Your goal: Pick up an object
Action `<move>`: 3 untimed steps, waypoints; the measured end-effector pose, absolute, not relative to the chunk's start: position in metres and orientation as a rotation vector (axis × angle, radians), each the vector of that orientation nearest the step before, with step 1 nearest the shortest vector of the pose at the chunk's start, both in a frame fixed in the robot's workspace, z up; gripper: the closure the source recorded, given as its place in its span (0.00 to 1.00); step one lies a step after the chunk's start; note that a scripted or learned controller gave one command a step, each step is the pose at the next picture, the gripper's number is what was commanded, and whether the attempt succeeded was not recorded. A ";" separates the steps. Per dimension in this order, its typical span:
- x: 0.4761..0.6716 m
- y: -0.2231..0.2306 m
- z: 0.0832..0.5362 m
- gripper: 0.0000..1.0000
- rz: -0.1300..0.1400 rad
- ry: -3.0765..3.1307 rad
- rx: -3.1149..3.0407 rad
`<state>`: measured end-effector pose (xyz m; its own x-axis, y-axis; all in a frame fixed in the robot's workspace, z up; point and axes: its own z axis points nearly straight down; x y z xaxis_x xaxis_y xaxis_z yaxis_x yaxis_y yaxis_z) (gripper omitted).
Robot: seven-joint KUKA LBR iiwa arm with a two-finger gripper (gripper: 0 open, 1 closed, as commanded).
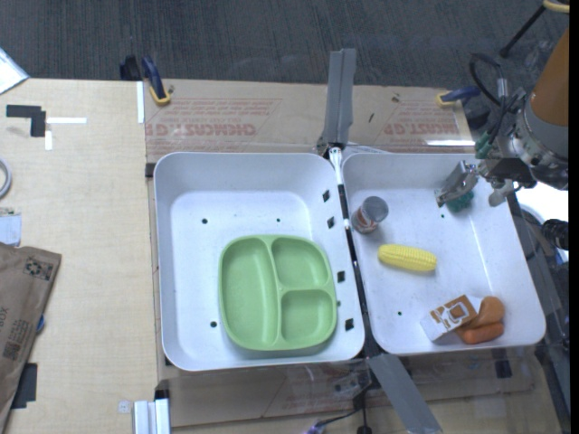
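- The bench is bearing two white bins side by side, with printed cardboard lying behind them
- The left bin is holding a green tray with three sections, sitting toward the bin's near right part; the tray is lying flat and nothing is resting in its sections
- The right bin is holding four loose things, all well apart from the tray
- The arm is reaching in from the right, its wrist hanging over the right bin's far right corner
- The gripper is hovering at that far right corner, its fingers looking parted with a small teal thing at their tips; whether they are clamping it or merely touching it cannot be told
- The corn is lying on its side near the middle of the right bin, its length running left to right
- The carton is lying at the near right corner, tilted, white with brown print
- The carrot is lying just beside the carton, touching it on its right
- The can is lying near the right bin's left wall, beyond the corn and apart from it, its open grey end facing up toward the camera
- The corn, carton, carrot and can are all resting on the bin floor, none between the fingers
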<state>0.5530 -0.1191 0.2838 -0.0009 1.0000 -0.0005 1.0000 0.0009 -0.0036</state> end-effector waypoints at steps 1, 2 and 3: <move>0.626 -0.178 0.191 0.00 0.003 -2.278 -2.163; 0.659 -0.212 0.098 0.00 0.000 -2.475 -1.935; 0.660 -0.212 0.109 1.00 -0.001 -2.477 -1.939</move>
<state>0.6599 -0.2120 0.1086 -0.2402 0.9707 -0.0024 0.9707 0.2402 0.0029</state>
